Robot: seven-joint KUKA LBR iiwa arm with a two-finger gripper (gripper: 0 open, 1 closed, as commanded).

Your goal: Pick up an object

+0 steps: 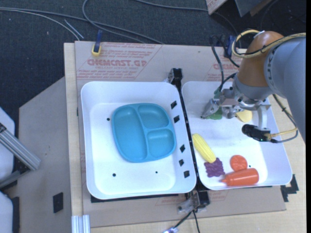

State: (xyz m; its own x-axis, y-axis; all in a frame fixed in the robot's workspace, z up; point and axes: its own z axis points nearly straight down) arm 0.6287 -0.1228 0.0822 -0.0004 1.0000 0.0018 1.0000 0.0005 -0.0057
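Camera view: end effector low over green toy in right bin; finger opening impossible to tell. Risk: slipping off, nudging yellow piece beside.

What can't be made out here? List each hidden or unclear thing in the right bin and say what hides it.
- Green object under the gripper: mostly covered by it; its identity is unclear.
- Pale yellow object beside the wrist: partly hidden by the grey arm.
- Gripper fingers: too small and cluttered to tell open from shut, or whether they hold anything.
- Small round orange-red object: its lower edge is overlapped by the long orange carrot-shaped toy.
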